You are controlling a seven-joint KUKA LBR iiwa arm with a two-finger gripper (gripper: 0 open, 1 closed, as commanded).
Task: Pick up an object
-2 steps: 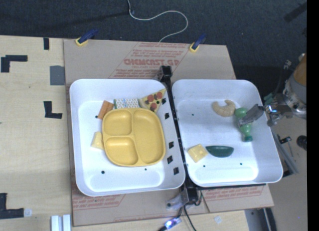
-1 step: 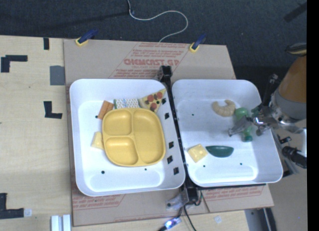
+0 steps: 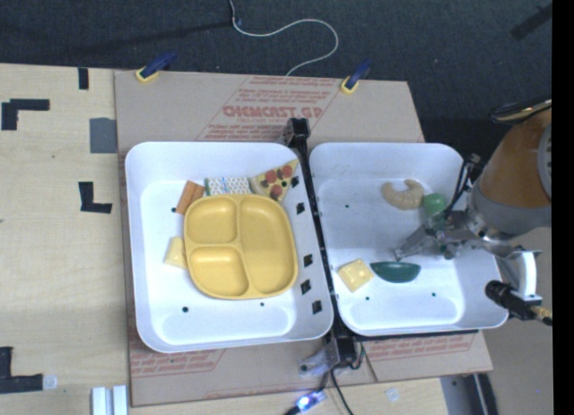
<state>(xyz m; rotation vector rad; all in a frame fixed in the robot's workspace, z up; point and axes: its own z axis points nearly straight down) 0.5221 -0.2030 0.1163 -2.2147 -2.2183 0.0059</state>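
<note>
Arm (image 3: 516, 171) comes in from the right edge, hand (image 3: 421, 243) low inside the right bin (image 3: 448, 315), mid-right of frame. Fingers read as a grey blur there, so released or clenched cannot be told, and nothing is seen gripped.

Candidates in the right bin: teal bowl (image 3: 395, 271) just below the hand, near or touching it; green ball (image 3: 434, 203) just above the hand beside the wrist; tan cashew-shaped piece (image 3: 403, 194) toward upper middle of the bin; yellow cheese wedge (image 3: 354, 274) at the bin's lower left, close to the divider. Left bin (image 3: 148, 225) holds a yellow divided plate (image 3: 240, 245) with small food toys tucked around its upper and left edges, well apart from the hand.

Step in hand, judged: closing in on a grasp, most likely the teal bowl.

Doing it well:
- centre the hand over the bowl's rim, one finger inside, one outside; the shallow curved body will likely slip from a flat pinch
- come straight down, no sideways drag, or the bowl slides toward the cheese wedge
- keep clear of the green ball by the wrist
- lift vertically and check the bowl sits between the fingers before clearing the bin wall
</note>
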